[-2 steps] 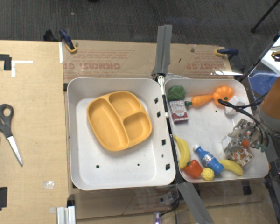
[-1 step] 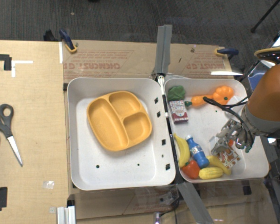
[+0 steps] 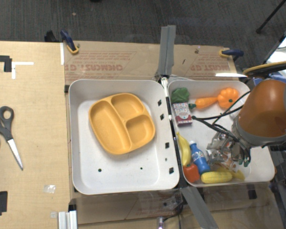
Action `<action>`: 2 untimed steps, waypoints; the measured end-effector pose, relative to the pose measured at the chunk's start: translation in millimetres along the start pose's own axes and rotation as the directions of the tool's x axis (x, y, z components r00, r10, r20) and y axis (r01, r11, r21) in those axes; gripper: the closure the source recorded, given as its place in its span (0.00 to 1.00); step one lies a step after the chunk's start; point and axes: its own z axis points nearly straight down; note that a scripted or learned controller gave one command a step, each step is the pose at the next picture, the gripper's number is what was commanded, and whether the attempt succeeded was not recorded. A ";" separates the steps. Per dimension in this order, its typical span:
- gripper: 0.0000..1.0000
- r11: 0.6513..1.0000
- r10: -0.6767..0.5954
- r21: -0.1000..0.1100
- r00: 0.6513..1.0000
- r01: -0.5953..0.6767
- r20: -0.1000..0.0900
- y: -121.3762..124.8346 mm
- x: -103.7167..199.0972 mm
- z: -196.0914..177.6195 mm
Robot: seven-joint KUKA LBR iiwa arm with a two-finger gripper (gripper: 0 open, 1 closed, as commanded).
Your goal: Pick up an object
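The right bin [image 3: 257,174] holds several toys: a green item [image 3: 180,95], a small red-and-white box [image 3: 182,113], an orange carrot [image 3: 206,101], an orange pumpkin [image 3: 228,97], a yellow banana [image 3: 183,149], a blue bottle [image 3: 199,158], a red piece [image 3: 191,173] and a yellow corn cob [image 3: 216,177]. My gripper [image 3: 225,151] is low in this bin, just right of the blue bottle and above the corn cob. The orange band [image 3: 264,109] of the arm covers the bin's right side.
The left bin [image 3: 81,142] holds a yellow divided plate [image 3: 122,122]. Scissors [image 3: 8,132] lie on the bench at far left. A grey divider strip [image 3: 167,49] and blue clamps [image 3: 69,40] sit behind the bins. Black cables [image 3: 214,123] trail across the right bin.
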 end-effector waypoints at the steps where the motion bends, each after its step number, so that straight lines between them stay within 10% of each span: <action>1: 0.00 1.000 -0.004 -0.003 1.000 0.004 -0.021 2.6 6.3 6.9; 2: 0.00 0.966 0.259 0.006 0.966 -0.258 -0.025 36.7 -33.8 9.0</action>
